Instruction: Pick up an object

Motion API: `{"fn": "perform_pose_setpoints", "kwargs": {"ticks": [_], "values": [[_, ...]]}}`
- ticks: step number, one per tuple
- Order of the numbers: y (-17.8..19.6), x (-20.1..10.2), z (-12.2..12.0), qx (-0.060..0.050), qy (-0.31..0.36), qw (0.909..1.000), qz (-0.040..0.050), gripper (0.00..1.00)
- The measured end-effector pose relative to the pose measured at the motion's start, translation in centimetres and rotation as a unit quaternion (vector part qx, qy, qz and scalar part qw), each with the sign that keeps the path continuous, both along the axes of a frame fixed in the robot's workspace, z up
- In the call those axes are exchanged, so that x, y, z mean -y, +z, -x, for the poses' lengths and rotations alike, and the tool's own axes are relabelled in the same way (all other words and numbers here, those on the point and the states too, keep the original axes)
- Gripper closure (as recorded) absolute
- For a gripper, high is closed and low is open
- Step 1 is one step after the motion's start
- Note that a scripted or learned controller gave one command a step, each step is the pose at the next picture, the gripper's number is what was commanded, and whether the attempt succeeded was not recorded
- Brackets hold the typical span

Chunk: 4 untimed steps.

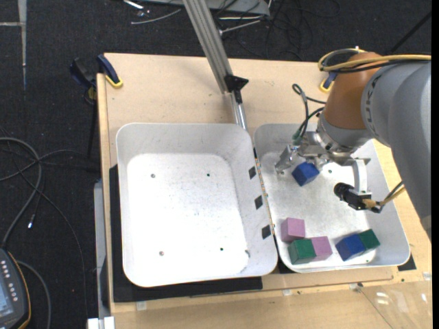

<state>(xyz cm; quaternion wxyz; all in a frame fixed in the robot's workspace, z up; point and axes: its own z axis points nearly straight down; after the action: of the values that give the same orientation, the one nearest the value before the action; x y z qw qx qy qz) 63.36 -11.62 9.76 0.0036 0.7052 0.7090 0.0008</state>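
Over the right bin (384, 249) the gripper (300, 164) hangs at the end of the grey arm (405, 108), orange band (346, 105) just above the wrist. A blue block (305, 174) sits between the fingers (285, 160), tilted; gripper is clenched on it. Whether the block is clear of the bin floor cannot be told from this angle. A black fitting with cabling (351, 196) hangs off the wrist to the right of the block.

Toward the near edge of the same bin lie five more blocks. A pale purple block (293, 228) lies nearest the gripper, well apart from it. Just below it a green block (300, 251) touches a pink-purple block (321, 247). Farther right, a second blue block (350, 246) touches a dark green block (369, 239).

The left bin (182, 204) stands beside the right one, the rims meeting at the middle; its floor shows fine speckling.

Both bins rest on a wooden bench (171, 88). A slanted metal strut (206, 33) comes down from the top of the view to the bench, ending near the junction of the bins. A blue-and-yellow clamp (103, 70) grips the far left bench corner.
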Motion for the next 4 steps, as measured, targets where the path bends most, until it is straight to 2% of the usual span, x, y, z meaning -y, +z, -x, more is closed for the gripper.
{"fn": "perform_pose_setpoints", "kwargs": {"ticks": [1, 2, 3, 4], "values": [[6.0, 1.4, 2.1, 0.000, -0.003, 1.0000, -0.0009, 0.00], [-0.4, 0.7, 0.8, -0.003, -0.002, 1.0000, -0.0014, 0.00], [0.8, 0.7, 0.7, -0.003, -0.003, 1.0000, -0.0015, 1.00], [10.3, -6.4, -1.0, 0.001, 0.002, 1.0000, -0.0029, 1.00]]}}
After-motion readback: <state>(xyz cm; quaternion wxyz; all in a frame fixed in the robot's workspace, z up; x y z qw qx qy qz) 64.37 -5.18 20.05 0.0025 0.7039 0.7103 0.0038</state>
